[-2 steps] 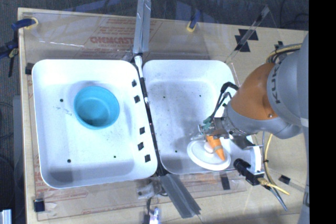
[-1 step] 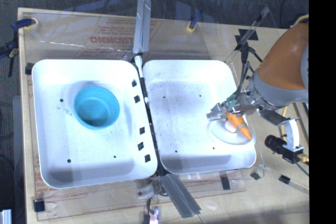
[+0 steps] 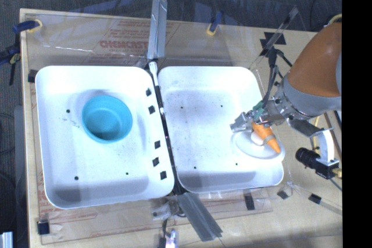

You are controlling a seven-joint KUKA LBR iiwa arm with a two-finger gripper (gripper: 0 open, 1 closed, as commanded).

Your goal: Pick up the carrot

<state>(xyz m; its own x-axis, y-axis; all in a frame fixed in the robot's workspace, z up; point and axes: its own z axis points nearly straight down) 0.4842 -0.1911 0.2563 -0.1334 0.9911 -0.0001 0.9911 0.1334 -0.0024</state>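
Hovering at the right bin's [image 3: 174,75] near right corner, the gripper [image 3: 260,120] sits just above the carrot [image 3: 265,133], which lies on a white plate [image 3: 247,147]; whether it grips cannot be told, so lifting remains.

Red "CHEMCAST" lettering, upside down, on clear sheet [image 3: 125,38]

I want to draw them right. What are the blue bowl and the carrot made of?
The blue bowl looks like smooth plastic: even colour, soft sheen. The carrot is probably a plastic toy, uniformly bright orange, though that is hard to tell at this size.
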